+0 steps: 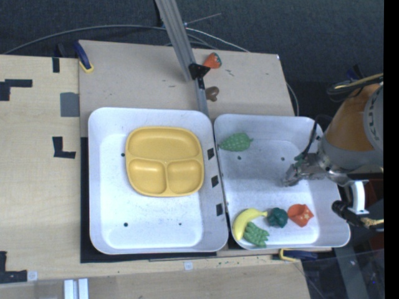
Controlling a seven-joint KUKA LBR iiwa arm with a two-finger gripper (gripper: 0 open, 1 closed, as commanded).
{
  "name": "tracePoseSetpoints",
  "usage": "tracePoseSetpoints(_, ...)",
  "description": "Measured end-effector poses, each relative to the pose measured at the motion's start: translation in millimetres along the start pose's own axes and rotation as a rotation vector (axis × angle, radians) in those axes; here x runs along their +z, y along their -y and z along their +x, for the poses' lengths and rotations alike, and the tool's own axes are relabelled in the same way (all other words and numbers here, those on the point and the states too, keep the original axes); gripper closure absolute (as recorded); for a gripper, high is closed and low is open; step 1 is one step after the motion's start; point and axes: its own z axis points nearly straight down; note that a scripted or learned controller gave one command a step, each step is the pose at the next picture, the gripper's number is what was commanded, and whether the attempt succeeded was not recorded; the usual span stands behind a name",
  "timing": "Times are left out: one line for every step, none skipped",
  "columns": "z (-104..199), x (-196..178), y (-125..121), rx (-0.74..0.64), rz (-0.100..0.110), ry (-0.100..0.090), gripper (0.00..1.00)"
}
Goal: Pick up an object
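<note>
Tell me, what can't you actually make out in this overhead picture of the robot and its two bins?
- Gripper in the camera view: small and blurred against the right bin, so its grip is unreadable.
- Arm: its far part is cut off at the right.
- Small green pieces beside the banana: too small to identify.
- Yellow tray: it covers the left bin floor beneath.

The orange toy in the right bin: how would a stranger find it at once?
Look in the right bin, at its near edge, where small toys cluster. The orange toy sits rightmost, beside a dark green toy. It alone is orange-red; the others are green or yellow.
</note>
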Motion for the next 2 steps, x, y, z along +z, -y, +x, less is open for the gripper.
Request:
tracePoseSetpoints(5.7, -54.8, 7.3, 0.001, -0.004, 0.000, 1.00)
tracePoseSetpoints(11.4, -109.5, -3.0, -0.001, -0.005, 0.001, 1.00)
